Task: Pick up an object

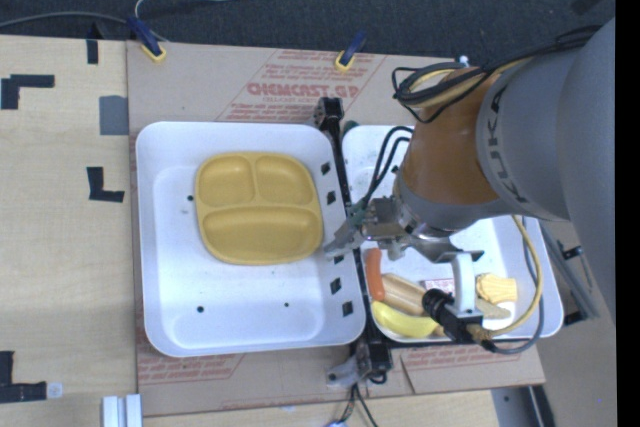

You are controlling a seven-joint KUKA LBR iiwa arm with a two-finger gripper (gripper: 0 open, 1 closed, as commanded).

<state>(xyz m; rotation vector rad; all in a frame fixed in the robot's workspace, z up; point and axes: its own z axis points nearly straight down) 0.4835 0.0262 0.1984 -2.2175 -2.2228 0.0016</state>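
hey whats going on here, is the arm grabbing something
A grey and orange robot arm reaches in over the right bin, with its claw low beside the edge shared with the left bin. I can't see anything held in it. Just below it lie an orange stick, a tan roll, a banana and a yellow block. The left bin holds a yellow divided plate.

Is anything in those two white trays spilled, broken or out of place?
Nothing stands out. The yellow divided plate lies flat and whole in the view's left bin, slightly turned. In the view's right bin, a banana and an orange stick crowd one corner beneath the arm.
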